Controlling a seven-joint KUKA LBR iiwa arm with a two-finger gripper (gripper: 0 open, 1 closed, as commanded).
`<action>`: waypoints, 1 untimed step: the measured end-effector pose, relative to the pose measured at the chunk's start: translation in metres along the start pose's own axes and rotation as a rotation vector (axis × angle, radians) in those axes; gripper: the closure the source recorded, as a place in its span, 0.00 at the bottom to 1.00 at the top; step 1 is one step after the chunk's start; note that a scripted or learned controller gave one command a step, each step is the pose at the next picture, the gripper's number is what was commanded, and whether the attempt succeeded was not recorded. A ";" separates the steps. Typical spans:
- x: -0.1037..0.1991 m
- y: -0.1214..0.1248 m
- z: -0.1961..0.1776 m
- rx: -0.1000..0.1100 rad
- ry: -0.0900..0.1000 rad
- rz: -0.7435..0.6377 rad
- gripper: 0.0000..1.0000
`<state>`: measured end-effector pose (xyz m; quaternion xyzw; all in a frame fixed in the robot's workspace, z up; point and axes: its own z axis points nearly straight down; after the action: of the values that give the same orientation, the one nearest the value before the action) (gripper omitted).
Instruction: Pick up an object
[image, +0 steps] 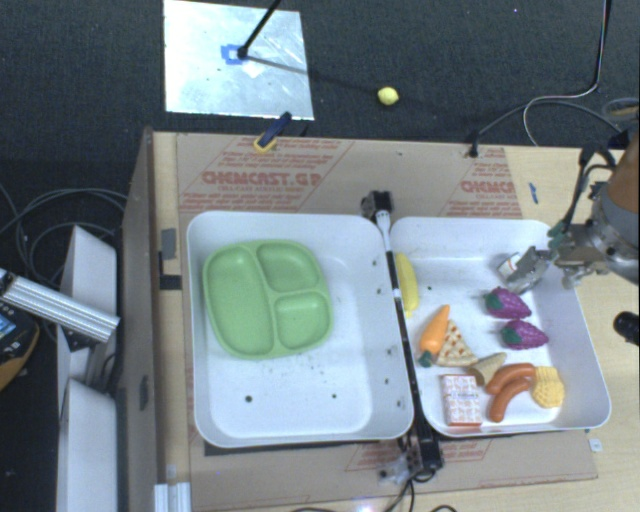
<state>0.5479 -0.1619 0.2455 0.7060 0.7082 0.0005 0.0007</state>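
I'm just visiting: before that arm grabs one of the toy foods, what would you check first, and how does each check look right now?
1. Gripper is over the right bin: ok.
2. Nothing between its fingers: ok.
3. Finger opening wide enough: cannot tell.
4. Nearest target, the upper purple grapes, lies free of the lower grapes: ok.
5. Sausage free of neighbours: not ok, it touches the corn.
6. Green plate is clear of the path, in the left bin: ok.

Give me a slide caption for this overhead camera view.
Gripper poised above toy food in the right bin; green divided plate in the left bin.
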 end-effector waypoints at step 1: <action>0.009 -0.002 0.151 0.000 0.000 0.002 0.00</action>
<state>0.5461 -0.1527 0.0946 0.7068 0.7075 0.0005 0.0007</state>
